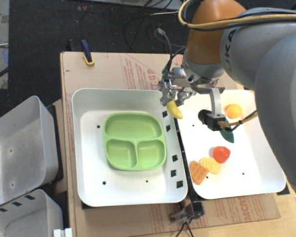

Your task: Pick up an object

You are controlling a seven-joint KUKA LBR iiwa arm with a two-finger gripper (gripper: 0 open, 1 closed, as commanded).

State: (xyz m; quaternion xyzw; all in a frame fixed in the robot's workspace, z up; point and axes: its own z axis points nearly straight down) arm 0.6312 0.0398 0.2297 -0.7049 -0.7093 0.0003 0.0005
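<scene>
My gripper (170, 99) hangs over the seam between the two bins, near the back edge. A small yellow banana (175, 110) sits between its fingers, tilted, with its lower end pointing toward the right bin (266, 181). The gripper is shut on it. In the right bin lie an orange ball (233, 111), a red tomato (221, 154), a yellow waffle piece (210, 165) and an orange waffle piece (198, 172). A small dark teal piece (228, 136) lies beside the wrist.
The left bin (89, 181) holds a green three-part plate (135, 140) in its middle. The grey arm covers the right bin's back right corner. Two more white bins (15, 142) stand off the bench at the left.
</scene>
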